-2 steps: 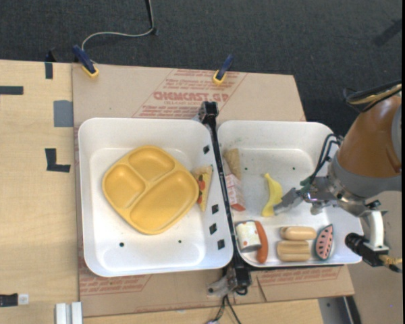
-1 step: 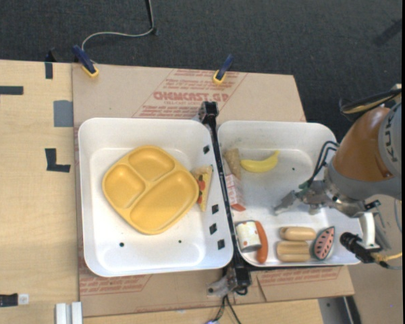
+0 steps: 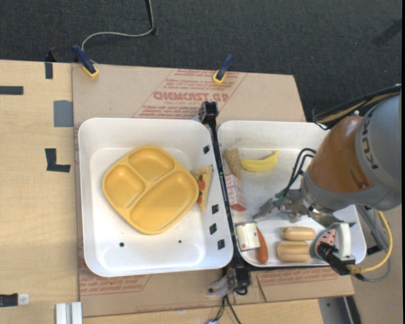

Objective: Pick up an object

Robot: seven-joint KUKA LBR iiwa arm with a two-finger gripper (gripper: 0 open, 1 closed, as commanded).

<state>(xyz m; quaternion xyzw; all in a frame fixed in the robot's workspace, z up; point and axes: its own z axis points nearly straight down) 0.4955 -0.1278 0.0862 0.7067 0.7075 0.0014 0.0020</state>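
Observation:
My gripper (image 3: pixel 265 209) hangs low over the middle of the right bin (image 3: pixel 283 132), reaching in from the right under the grey and orange arm (image 3: pixel 344 167). It points left toward a small wrapped packet (image 3: pixel 233 194) by the bin's left wall. Nothing shows in its grasp. A yellow banana (image 3: pixel 260 161) lies behind it, next to a tan piece (image 3: pixel 233 159). Two hot dog buns (image 3: pixel 297 241) lie just in front of it, with a red sausage (image 3: pixel 262 250) and a white and red block (image 3: pixel 248 235) to their left.
The left bin (image 3: pixel 94 248) holds a yellow divided plate (image 3: pixel 150 189) and a pizza slice (image 3: pixel 202 185) against its right wall. A black divider (image 3: pixel 219 181) runs between the bins. Both stand on brown cardboard (image 3: pixel 142 90) fixed with yellow clamps.

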